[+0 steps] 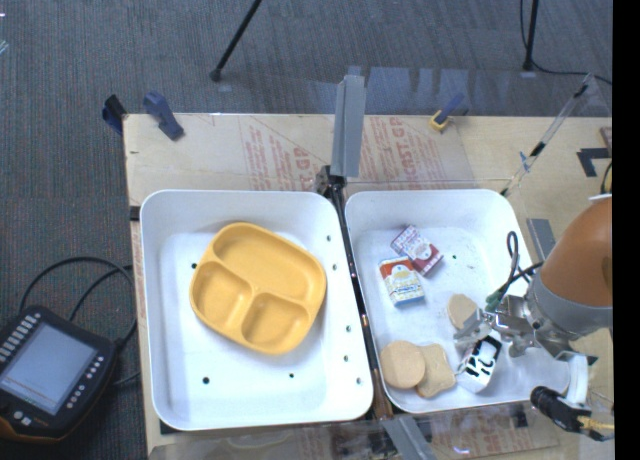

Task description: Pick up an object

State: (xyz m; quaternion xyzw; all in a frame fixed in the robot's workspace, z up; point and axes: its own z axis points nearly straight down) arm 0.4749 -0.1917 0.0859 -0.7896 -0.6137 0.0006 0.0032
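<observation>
The gripper (482,360) hangs low over the near right corner of the right bin (440,206), against a black-and-white object, and whether it is spread or pressed together cannot be told. Two tan cookies (416,367) lie just left of it by the near wall, a third (462,310) just beyond. Two small packets (408,266) sit mid-bin; the left bin (175,213) holds a yellow tray (258,286).
</observation>
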